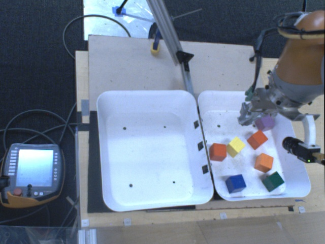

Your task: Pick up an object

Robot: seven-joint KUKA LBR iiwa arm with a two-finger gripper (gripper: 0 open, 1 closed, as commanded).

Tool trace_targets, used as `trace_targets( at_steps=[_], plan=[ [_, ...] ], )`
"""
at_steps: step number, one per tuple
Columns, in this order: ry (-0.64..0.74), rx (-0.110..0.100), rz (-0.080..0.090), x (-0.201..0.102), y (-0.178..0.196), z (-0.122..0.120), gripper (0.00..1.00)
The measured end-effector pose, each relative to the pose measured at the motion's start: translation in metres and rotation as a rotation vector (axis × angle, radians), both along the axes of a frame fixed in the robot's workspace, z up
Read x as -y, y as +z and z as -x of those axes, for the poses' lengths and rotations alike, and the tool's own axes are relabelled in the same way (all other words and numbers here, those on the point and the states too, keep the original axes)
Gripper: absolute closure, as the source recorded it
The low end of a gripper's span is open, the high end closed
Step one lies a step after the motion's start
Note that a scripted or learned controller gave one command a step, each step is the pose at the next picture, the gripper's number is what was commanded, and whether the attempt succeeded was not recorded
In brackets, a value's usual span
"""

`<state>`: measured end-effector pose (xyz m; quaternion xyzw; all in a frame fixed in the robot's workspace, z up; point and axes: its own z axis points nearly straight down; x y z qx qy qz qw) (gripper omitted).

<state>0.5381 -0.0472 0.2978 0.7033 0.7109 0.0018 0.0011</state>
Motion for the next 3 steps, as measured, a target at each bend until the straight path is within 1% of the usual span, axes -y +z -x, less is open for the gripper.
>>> trace_targets(
  at_steps=[1, 2, 3],
  plan=[
    [-0.001, -0.001, 0.000, -0.042, -0.009, -0.023, 1.00],
    [-0.001, -0.005, -0.001, -0.092, -0.034, -0.030, 1.00],
    [0.000, -0.001, -0.001, -0.140, -0.042, -0.050, 1.00]
  ],
)
